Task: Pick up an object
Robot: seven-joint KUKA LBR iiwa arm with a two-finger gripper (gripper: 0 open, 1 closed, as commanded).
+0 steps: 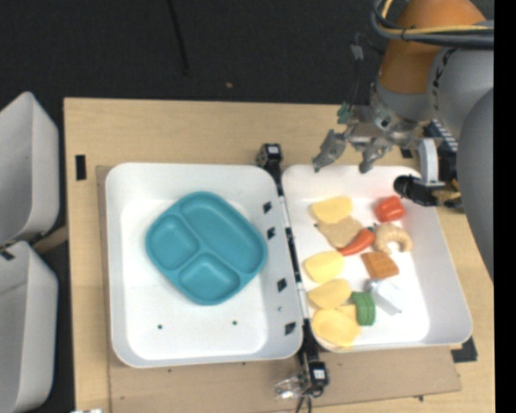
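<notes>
The pincer hangs over the far edge of the right bin, its two fingers spread wide with nothing between them; one fingertip points toward the seam between the bins, the other sits just right of it. The arm, grey with an orange band, rises behind and to the right of the pincer. All the pickable pieces lie nearer the camera than the pincer, in the right bin. Closest below it is a pale yellow piece, touching a tan slice just beyond. To the lower right of the pincer sits a red piece, and below that a curled shrimp beside a red chili. Farther down lie an orange-brown block, three more yellow pieces and, and a green piece beside a small white scrap. Well to the lower left of the pincer, the left bin holds a blue tray with three compartments.
</notes>
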